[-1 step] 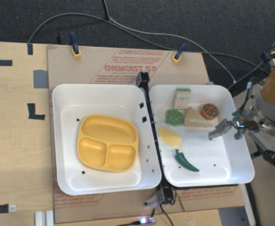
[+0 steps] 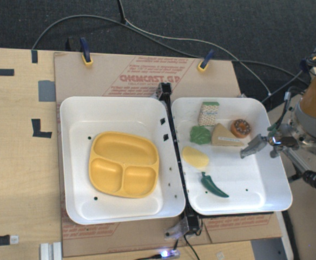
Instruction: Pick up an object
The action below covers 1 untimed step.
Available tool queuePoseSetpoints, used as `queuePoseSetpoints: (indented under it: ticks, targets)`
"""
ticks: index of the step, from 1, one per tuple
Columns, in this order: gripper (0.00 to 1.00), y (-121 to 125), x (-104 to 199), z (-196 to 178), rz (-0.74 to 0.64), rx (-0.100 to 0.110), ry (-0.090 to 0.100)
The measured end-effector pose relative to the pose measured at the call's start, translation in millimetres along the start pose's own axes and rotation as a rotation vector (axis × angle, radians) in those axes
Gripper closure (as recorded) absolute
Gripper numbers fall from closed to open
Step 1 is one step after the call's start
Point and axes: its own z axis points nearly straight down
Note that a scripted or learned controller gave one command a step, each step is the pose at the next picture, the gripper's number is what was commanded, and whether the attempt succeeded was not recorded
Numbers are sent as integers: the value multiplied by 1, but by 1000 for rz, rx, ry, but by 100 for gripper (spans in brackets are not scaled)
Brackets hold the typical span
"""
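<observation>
The right bin (image 2: 266, 196) holds several toy foods. There is a pale speckled box (image 2: 209, 112), a green leafy piece (image 2: 200, 135), a tan wedge (image 2: 225, 136), a brown frosted donut (image 2: 240, 127), a yellow lump (image 2: 195, 157) and a dark green pepper (image 2: 214, 186). My gripper (image 2: 262, 148) hangs over the bin's right side, just right of the wedge and below the donut. It is open, with nothing between its fingers. One grey finger (image 2: 249, 147) slants toward the wedge without touching it.
The left bin (image 2: 74, 118) carries a yellow divided plate (image 2: 124, 163). A black divider (image 2: 171, 129) runs between the two bins. Cables trail across the dark floor at the back. Two clamps (image 2: 85, 53) pin the cardboard sheet under the bins.
</observation>
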Motion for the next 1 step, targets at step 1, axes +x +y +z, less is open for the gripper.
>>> queuePoseSetpoints:
  ticks: [1]
  targets:
    - [0,-10,1,58,1,5,1]
